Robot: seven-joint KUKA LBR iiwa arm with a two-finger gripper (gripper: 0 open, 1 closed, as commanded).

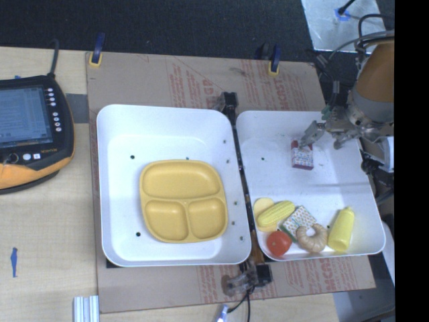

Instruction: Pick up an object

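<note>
End effector (310,139) low in right bin (268,129), fingers spread, nothing gripped | small red-and-white packet (302,157) just beneath, likely target | toy food (301,225) clustered near edge, apart | approach looks deliberate.

1. Cardboard sheet (167,79) under both bins: faint red printing in repeated vertical runs, left of the claw (310,138) and along the near edge. Letters too washed out to read.
2. Small red-and-white packet (303,157), just below the claw: has a printed face, wording too small to make out.
3. Handheld pendant (30,129), far left of the claw: lit screen with lines of text, blurred, illegible.
4. Patterned packet (300,219) among the toy food, well below the claw: no readable lettering.
</note>
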